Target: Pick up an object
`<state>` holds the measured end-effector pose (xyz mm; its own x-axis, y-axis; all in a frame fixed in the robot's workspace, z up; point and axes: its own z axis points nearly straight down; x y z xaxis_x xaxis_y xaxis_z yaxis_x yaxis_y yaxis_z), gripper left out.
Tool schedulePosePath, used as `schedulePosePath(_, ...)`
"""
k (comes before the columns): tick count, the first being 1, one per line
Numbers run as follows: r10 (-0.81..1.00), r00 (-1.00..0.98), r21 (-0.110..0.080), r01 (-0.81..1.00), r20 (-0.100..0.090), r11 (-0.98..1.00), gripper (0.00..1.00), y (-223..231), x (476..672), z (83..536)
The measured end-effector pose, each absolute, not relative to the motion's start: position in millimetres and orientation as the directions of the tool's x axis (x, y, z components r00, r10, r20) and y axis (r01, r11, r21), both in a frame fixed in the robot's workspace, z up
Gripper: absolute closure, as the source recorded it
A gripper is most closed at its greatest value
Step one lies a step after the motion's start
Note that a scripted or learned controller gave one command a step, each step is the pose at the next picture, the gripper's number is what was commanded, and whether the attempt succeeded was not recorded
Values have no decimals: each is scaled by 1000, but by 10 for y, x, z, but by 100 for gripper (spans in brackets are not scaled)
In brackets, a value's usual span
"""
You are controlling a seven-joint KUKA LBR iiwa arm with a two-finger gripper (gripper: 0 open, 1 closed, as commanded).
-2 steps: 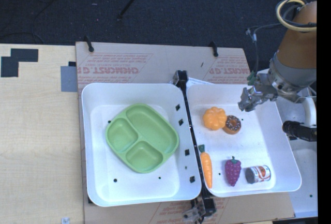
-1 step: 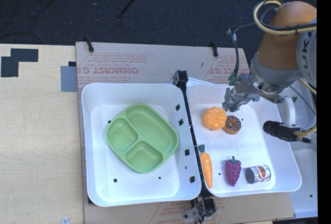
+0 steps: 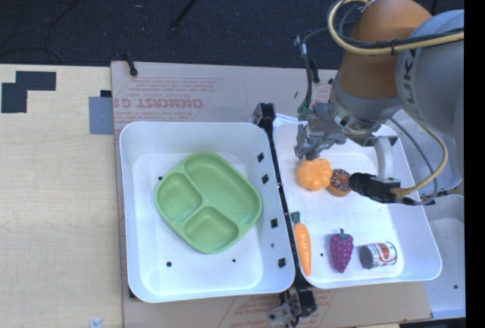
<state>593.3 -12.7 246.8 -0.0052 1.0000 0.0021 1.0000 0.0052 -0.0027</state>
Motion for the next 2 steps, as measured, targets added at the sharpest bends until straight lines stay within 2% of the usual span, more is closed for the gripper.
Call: schedulePosePath(2,1000,-4,-3,1000,1,4,100,772,6080,2312)
